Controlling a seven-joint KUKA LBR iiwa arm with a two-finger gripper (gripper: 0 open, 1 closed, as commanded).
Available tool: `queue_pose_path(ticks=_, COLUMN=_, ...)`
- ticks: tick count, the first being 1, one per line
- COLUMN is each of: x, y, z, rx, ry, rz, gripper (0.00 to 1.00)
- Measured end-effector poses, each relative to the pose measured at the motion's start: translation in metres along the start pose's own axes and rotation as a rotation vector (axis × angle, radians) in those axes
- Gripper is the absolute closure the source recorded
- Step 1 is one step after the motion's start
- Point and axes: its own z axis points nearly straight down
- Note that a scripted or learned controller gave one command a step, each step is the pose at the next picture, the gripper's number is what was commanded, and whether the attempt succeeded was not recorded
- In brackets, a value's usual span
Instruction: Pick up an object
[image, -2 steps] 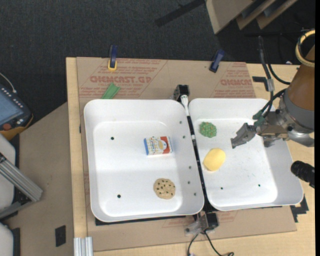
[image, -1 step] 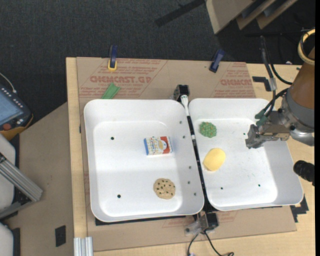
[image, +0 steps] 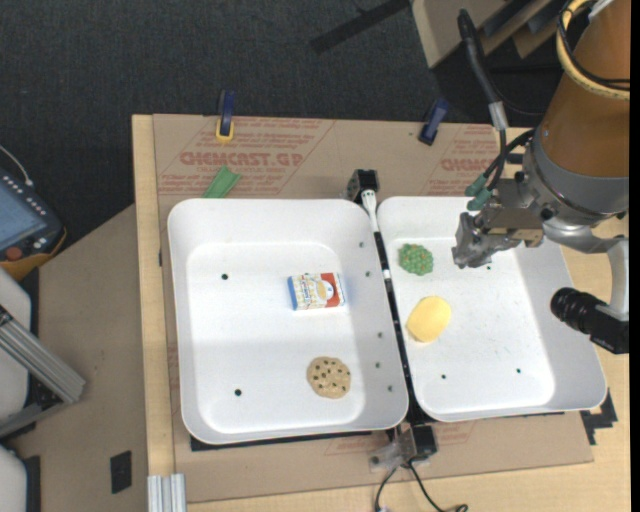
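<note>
We count two white bins: the left bin (image: 190, 300) and the right bin (image: 520, 330). Four objects lie in them, one of each. Just left of the claw (image: 472, 254) sits a green lump (image: 416, 260); below-left, a yellow piece (image: 429, 319). Far left lie a small carton (image: 316, 291), print unreadable, and a cookie (image: 329, 377). Whether the claw is open or closed, we cannot tell. The board (image: 250, 150) reads "CHEMCAST GP".
</note>
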Motion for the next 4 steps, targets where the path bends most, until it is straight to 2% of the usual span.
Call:
queue_pose_path(ticks=1, x=-0.021, y=-0.005, z=0.048, rx=0.015, ry=-0.002, rz=0.013, gripper=1.00)
queue_pose_path(ticks=2, x=0.034, y=-0.004, z=0.021, rx=0.005, ry=-0.001, rz=0.004, gripper=1.00)
queue_pose_path(ticks=3, x=0.098, y=-0.002, z=-0.076, rx=-0.003, ry=0.002, rz=0.001, gripper=1.00)
queue_pose_path(ticks=4, x=0.090, y=0.019, z=0.022, rx=0.020, ry=-0.005, rz=0.012, gripper=1.00)
